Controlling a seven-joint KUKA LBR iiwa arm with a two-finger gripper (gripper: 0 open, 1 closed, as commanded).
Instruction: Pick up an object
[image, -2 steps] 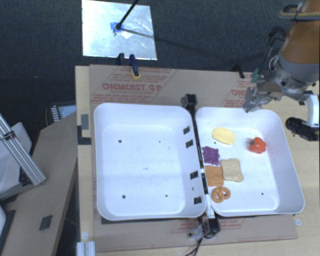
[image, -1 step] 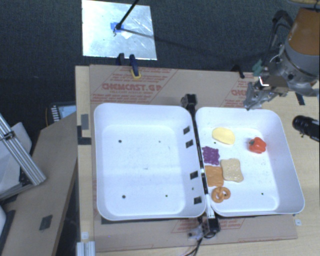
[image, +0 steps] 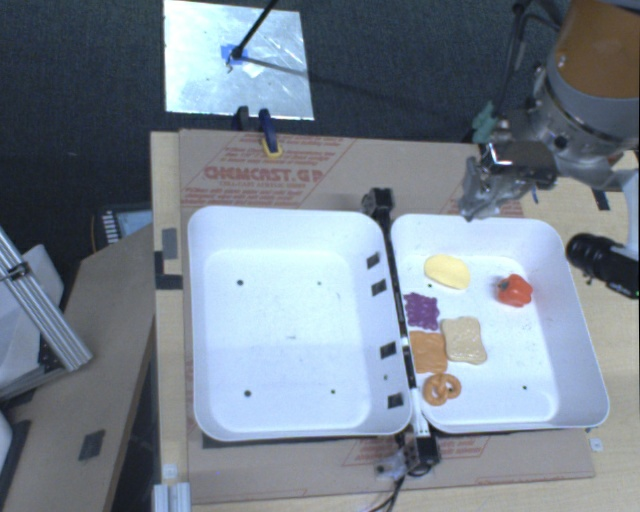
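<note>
The right bin (image: 560, 250) holds several small toy foods. A yellow lemon-like piece (image: 446, 271) lies near the back, a red pepper-like piece (image: 514, 290) to its right. By the divider sit a purple piece (image: 421, 311), an orange slab (image: 428, 352), a beige toast slice (image: 464, 340) and a small pretzel (image: 441, 388). My gripper (image: 483, 203) hangs over the back rim of the right bin, above and behind the yellow piece, with nothing seen between its fingers.
The left bin (image: 210, 240) stands beside the right one, joined by a black hinge strip (image: 392, 300). Both rest on a cardboard sheet (image: 300, 170). A shiny foil sheet (image: 238, 60) lies on the dark floor behind.
</note>
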